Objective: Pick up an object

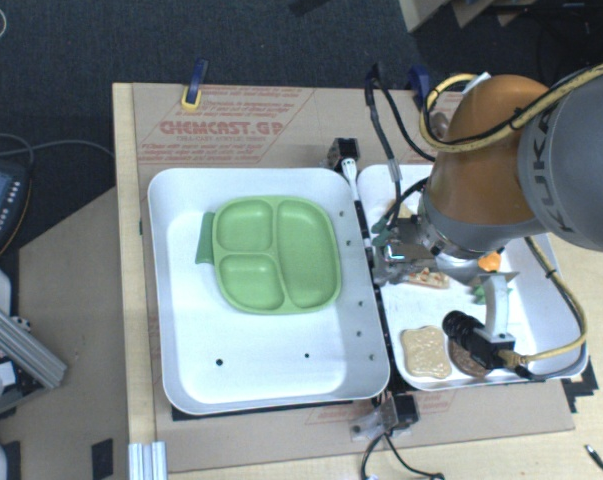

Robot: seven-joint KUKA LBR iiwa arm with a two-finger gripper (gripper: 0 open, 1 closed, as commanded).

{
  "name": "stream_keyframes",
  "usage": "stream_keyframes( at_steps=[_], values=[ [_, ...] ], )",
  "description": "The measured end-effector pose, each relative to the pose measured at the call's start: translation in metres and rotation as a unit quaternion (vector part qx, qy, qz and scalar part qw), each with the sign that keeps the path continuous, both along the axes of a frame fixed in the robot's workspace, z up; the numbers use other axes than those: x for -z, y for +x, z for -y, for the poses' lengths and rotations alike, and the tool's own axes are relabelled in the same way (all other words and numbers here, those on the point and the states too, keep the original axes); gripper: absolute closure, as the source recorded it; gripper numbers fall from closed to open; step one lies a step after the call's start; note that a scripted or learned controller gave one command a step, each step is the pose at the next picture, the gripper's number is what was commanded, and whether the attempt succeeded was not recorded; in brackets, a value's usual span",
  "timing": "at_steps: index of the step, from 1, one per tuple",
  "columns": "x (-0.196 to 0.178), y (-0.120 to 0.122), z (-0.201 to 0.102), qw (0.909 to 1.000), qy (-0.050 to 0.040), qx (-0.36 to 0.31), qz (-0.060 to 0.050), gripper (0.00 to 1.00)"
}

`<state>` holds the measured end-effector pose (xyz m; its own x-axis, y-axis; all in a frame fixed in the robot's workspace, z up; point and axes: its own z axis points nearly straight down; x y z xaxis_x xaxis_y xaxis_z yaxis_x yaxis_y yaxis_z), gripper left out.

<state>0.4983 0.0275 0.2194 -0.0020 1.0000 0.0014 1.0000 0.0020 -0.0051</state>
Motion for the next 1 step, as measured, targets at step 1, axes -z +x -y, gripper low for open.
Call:
stream_keyframes(
  at_steps=[1],
  values=[
    [0.0037,0.0053,0.0144,1.0000,-0.0006,0.002,0.001,1.00]
  ],
)
